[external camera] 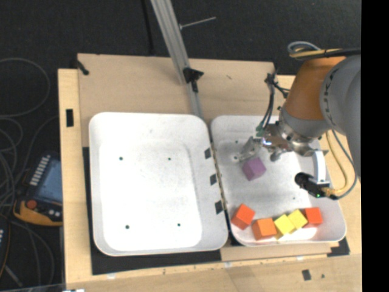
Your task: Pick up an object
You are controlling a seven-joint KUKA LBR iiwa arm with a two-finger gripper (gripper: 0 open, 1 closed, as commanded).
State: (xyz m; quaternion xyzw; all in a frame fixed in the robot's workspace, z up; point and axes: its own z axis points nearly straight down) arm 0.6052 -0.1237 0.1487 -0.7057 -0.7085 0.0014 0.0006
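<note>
A purple block (254,168) lies in the middle of the right bin (226,132). My gripper (262,152) hangs just above and behind it, open, with one finger (248,150) to the block's upper left and the other to its upper right. The block sits just in front of the fingertips, not between them. Along the right bin's front wall lie an orange block (244,215), a second orange block (264,227), two yellow blocks (284,224) (297,219) and an orange-red block (313,215).
The left bin (149,181) stands beside the right one, with clips along their shared edge. A slanted metal pole (173,35) rises behind the bins. Cables run along the arm at the right, and a handheld pendant (42,190) lies off the bench at the left.
</note>
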